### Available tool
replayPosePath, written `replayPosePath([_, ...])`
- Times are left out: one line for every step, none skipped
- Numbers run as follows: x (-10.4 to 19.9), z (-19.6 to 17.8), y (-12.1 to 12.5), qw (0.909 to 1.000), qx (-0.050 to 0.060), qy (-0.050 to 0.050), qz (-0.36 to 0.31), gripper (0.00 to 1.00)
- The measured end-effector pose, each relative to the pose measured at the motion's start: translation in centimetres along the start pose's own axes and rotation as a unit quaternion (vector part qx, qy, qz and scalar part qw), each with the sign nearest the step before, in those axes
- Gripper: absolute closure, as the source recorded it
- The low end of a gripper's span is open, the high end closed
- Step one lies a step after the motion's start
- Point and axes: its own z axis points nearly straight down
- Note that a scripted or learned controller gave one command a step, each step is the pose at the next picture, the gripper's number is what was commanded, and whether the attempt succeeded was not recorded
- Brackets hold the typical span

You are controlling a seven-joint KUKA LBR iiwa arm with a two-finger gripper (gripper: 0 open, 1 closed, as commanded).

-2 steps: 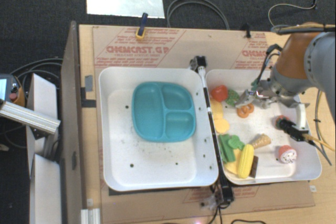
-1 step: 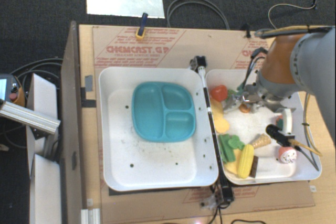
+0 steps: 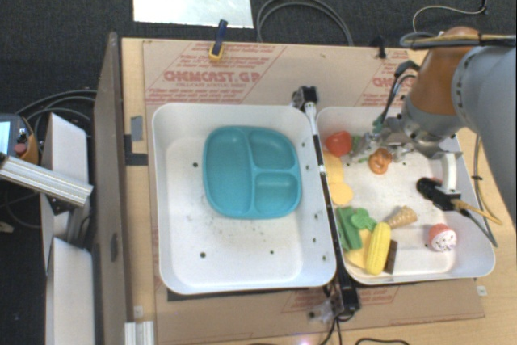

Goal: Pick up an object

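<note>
"CHEMCAST GP" in red, repeated on bench sheet (image 3: 242, 69).

left bin (image 3: 182, 254): divided plate (image 3: 250, 172) | right bin (image 3: 477, 258): corn (image 3: 377, 248) front, tomato (image 3: 339, 143) back-left

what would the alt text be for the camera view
A grey robot arm reaches into the right white bin, its pincer beside a small orange toy among toy foods including corn. The left bin holds a teal divided plate.
</note>
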Motion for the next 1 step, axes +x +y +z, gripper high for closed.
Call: replayPosePath([-1.44, 0.02, -0.08, 1.0, 0.0, 0.0, 0.002, 0.0])
